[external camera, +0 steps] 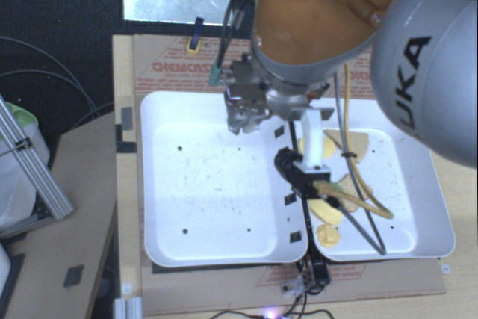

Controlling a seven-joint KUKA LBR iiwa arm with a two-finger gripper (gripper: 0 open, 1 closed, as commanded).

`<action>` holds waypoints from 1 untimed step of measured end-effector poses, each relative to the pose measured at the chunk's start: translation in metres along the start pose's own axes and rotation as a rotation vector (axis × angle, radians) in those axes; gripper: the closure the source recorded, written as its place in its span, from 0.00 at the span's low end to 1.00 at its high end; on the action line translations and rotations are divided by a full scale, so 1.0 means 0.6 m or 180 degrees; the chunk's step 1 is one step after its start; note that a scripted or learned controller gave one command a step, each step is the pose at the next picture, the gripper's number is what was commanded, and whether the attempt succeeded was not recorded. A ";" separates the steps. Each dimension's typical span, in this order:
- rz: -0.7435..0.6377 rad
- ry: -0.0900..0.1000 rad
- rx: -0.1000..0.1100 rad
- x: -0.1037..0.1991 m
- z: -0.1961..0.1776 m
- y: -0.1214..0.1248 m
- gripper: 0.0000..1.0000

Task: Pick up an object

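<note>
Hovering over the back edge of the left shallow white plastic bin (202, 190), the metal end effector (243, 116) sits under the grey-and-orange arm (321, 4); whether it is parted or closed can't be told, and nothing is visibly in it. Candidate objects lie in the right white bin (414, 198): small flat yellow pieces (327, 224) near the front, beside thin tan sticks (366, 198). Likely light, stiff, a bit slippery; pinch across the narrow edges.
</note>
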State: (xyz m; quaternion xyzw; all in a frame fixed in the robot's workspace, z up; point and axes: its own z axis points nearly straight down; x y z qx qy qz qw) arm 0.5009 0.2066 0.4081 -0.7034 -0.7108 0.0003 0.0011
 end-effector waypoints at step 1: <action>0.0041 -0.0004 -0.0007 -0.092 0.012 -0.025 1.00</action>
